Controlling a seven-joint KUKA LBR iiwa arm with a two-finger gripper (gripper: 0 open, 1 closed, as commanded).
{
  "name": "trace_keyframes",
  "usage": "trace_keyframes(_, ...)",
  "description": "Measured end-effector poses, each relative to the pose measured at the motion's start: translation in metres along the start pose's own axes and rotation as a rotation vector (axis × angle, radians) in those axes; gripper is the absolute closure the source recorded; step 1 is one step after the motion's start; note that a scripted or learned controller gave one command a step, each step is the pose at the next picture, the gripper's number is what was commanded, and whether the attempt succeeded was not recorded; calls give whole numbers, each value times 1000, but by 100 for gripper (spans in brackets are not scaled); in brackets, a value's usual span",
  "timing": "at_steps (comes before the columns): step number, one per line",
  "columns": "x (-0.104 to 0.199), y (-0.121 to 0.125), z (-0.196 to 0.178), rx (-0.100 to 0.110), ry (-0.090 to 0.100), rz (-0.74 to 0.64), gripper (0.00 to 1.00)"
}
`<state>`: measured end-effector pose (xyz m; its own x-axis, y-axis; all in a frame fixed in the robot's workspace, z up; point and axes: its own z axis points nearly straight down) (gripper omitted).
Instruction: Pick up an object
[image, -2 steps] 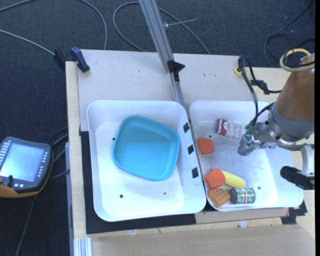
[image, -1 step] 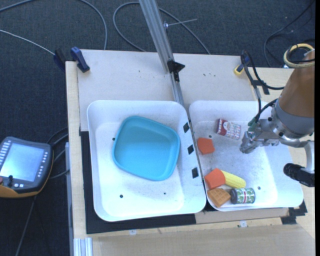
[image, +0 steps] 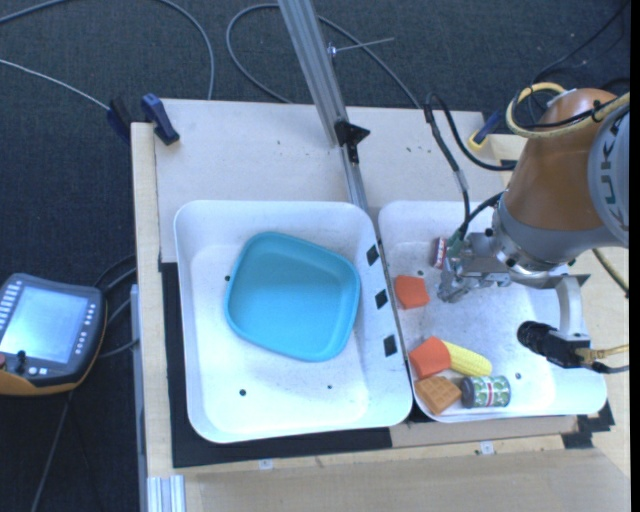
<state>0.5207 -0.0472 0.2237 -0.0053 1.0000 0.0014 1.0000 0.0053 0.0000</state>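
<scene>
My gripper (image: 450, 288) hangs low over the right bin (image: 530, 335), near its left-centre. Just to its left lies a small orange block (image: 411, 291), apart from the fingers. At the bin's front left sit a red-orange block (image: 430, 355), a yellow corn cob (image: 466, 356), a tan waffle-like piece (image: 437, 393) and a small can (image: 487, 391) lying on its side. A blue plate (image: 292, 295) lies tilted in the left bin (image: 210, 390). Nothing shows between the fingers.
A metal pole (image: 320, 70) slants across the back of the bench to the divider between the bins. Cables (image: 455, 170) run to the arm. A teach pendant (image: 45, 330) lies on the floor at the left.
</scene>
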Motion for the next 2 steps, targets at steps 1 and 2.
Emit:
trace_keyframes(1,48,14,-1,0,0,1,100)
trace_keyframes(2,108,14,3,0,0,0,100)
